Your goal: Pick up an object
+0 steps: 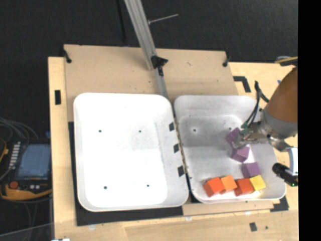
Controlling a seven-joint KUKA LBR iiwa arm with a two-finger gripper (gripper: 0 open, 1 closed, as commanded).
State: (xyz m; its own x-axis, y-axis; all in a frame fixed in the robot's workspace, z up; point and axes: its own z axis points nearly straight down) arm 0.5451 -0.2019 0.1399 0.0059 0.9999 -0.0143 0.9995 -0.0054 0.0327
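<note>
Over the right bin (200, 109) (among 3 purple blocks (239, 153)), the fingers (246, 138).

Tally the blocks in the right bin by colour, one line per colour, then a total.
Purple blocks: 3
Orange blocks: 3
Yellow block: 1
Total: 7

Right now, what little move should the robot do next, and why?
Probably lower a little onto the purple block. The pincer sits right beside it in the right bin, and whether anything is gripped can't be seen.
</note>
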